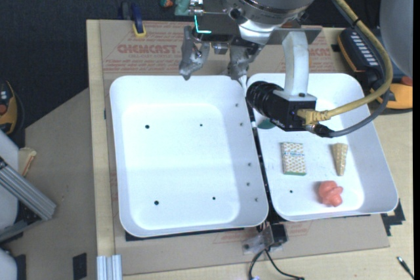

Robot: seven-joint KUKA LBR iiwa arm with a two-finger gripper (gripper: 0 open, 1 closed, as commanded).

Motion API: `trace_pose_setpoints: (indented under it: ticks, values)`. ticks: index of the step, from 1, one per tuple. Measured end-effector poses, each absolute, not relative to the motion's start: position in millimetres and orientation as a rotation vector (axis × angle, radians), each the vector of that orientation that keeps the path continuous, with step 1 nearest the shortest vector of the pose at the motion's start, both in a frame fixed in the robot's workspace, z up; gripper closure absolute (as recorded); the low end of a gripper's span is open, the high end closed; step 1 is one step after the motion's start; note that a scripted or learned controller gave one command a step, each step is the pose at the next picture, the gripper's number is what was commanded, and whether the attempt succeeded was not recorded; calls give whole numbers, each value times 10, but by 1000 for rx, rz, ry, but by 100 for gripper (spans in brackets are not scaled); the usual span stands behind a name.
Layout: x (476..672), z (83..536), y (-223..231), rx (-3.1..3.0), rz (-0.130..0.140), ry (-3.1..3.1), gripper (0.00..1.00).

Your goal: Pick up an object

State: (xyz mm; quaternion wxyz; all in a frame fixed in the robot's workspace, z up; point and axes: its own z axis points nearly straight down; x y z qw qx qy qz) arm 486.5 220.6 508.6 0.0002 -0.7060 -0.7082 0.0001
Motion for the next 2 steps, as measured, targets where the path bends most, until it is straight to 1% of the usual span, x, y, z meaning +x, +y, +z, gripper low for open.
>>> trace_pose_setpoints:
  ticks: [1,2]
  values:
    - [4867,5195,2214,-2217,-4,-2227,100]
    - [4866,5190,2215,-2216,-2,-2226,0]
